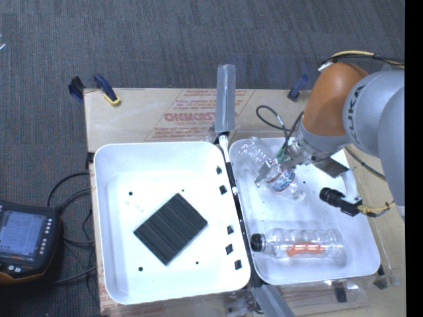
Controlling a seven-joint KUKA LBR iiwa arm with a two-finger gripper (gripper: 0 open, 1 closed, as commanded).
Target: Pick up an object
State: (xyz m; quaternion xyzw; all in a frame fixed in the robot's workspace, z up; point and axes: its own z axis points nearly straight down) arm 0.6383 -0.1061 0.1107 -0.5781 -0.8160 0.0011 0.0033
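Two white bins side by side on a plywood desk [165, 111].

Left bin [109, 177]: one dark ribbed pad [171, 228] lying flat, turned like a diamond, a little toward 5 o'clock of the bin's middle. A few small dark specks on the floor around it.

Right bin [370, 249]: a clear bottle [299, 244] with a dark cap lies on its side along the 6 o'clock wall, cap toward 9 o'clock, something orange showing inside it. A second clear plastic item [254, 152], crumpled and hard to make out, sits in the 11 o'clock corner of the bin.

Arm [370, 111] reaches in from 3 o'clock, orange band above the wrist, wrist low over the upper half of the right bin. Gripper [281, 176] is down near the bin floor, just at 4 o'clock of the crumpled item. Fingers: cannot tell how far apart they stand; clear plastic and glare blur that spot, and I cannot tell whether anything lies between them. A small bluish, shiny piece [284, 182] shows right at the tip, touching or nearly so.

A black cable plug [334, 198] hangs at 3 o'clock of the gripper, over the bin.

Off the desk at 8 o'clock: a pendant [23, 240] with a lit screen on the carpet, cables running to it. Blue clamps [99, 88] at the desk's 11 o'clock corner. A grey post [225, 101] stands at 12 o'clock between the bins.
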